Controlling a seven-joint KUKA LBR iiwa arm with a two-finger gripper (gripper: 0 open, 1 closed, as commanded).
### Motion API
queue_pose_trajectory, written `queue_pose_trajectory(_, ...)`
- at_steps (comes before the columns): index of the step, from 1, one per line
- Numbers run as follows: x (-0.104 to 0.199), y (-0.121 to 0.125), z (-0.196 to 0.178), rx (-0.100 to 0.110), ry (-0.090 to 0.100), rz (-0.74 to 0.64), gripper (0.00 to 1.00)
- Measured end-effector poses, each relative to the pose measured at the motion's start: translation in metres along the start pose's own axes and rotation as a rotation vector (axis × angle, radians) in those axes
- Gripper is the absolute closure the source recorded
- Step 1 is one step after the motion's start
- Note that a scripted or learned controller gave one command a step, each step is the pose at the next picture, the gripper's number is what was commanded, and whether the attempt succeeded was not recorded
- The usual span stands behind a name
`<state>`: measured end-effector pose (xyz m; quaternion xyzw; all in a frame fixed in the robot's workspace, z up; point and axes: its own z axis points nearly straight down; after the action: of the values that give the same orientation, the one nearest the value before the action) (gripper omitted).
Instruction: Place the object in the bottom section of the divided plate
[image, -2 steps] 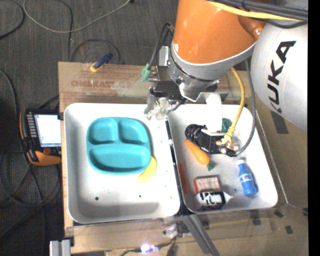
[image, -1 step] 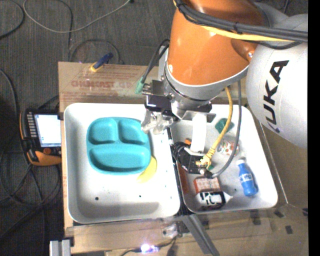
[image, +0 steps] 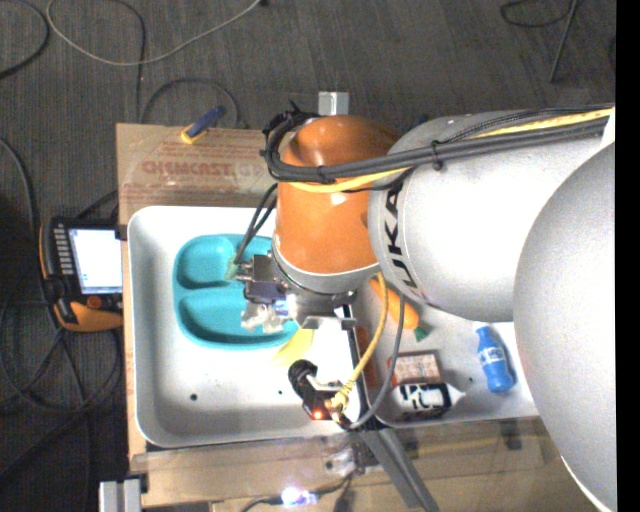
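So the gripper (image: 262, 300) hangs right over the teal divided plate (image: 205, 290) in the left bin (image: 150, 400), at the plate's right edge, and honestly I can't tell whatever it's carrying, if anything. A yellow thing (image: 296, 347) peeks out just beside the plate, under the arm, and a blue bottle (image: 493, 358) lies in the right bin.

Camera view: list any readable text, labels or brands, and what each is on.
"UKA", the visible part of the maker's name, on the grey arm.
Faded red print on the cardboard sheet: too faint to read.
Small cards in the right bin: print too small.
Handheld screen: glare, unreadable.
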<state>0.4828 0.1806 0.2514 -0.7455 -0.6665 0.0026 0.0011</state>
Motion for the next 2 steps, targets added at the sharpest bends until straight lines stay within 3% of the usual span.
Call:
queue_pose_trajectory(1, 0.009, 0.028, -0.060, -0.005, 0.003, 0.189, 1.00)
queue_pose_trajectory(2, -0.005, 0.064, -0.029, -0.001, -0.002, 0.209, 1.00)
